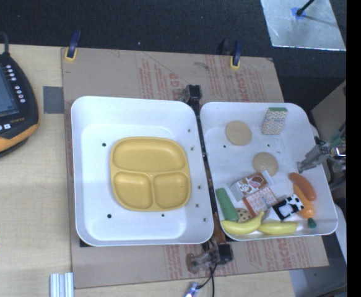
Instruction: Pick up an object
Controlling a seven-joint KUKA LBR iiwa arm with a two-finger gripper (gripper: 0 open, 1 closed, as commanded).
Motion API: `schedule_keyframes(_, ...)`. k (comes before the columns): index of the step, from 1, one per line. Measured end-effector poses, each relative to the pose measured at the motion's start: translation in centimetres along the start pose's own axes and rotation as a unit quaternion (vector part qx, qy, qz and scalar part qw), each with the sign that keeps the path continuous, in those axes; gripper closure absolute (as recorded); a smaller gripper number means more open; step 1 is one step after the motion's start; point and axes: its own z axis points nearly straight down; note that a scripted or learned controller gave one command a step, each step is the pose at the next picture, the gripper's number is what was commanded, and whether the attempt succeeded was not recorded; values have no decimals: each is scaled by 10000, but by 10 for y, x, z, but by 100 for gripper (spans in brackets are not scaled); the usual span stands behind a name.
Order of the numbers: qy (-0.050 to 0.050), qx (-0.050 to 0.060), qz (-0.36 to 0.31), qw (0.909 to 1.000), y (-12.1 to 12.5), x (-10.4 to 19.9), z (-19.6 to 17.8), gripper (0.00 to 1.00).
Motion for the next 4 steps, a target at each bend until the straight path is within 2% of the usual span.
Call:
schedule_keyframes(1, 0, 17, -11, 10000, 67, 5, 150, 0)
schedule_keyframes(2, 3, 3, -1, 10000, 130, -17, 188, 0)
schedule_keyframes(3, -3, 10, -15, 10000, 93, 32, 188, 0)
schedule_keyframes(4, -12, 5, -22, 10000, 94, 31, 176, 100)
